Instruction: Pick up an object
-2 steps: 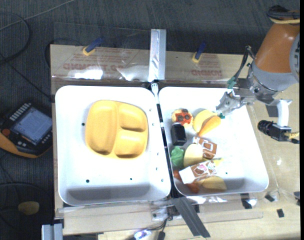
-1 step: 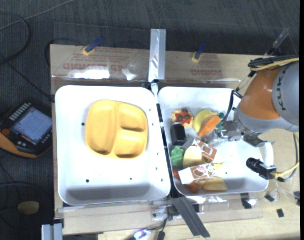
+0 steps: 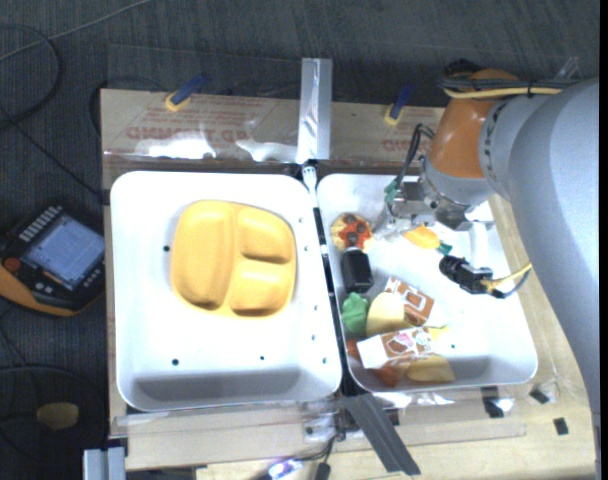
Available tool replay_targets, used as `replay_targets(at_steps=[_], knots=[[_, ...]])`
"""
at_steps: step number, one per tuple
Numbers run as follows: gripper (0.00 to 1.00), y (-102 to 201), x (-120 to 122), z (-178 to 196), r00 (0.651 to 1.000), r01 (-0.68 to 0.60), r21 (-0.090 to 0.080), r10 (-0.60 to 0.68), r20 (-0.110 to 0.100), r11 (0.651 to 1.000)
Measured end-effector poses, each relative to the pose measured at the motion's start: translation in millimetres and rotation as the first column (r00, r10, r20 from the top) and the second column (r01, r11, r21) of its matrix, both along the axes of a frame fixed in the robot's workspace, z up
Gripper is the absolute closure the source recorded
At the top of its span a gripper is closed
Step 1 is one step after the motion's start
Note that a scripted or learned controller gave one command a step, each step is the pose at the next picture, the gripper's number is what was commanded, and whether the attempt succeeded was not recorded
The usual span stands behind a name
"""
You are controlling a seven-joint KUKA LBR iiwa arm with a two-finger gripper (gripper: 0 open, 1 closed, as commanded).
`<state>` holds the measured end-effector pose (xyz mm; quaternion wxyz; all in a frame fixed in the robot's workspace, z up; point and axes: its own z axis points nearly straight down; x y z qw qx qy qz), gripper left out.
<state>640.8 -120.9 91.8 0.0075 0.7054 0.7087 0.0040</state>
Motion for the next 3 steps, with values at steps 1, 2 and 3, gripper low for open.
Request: replay_targets(at_steps=[1,2,3], knots=[[1.00,-8,-72,0,1.000,-0.026,0.002,0.026,-0.004,1.000],[0.00,-8,-72,-1,1.000,-0.027,0.001,0.027,-0.003,1.000],[0.00,18,7,-3,0.998,-0.061,-0.001,0.061,-0.006,0.998]])
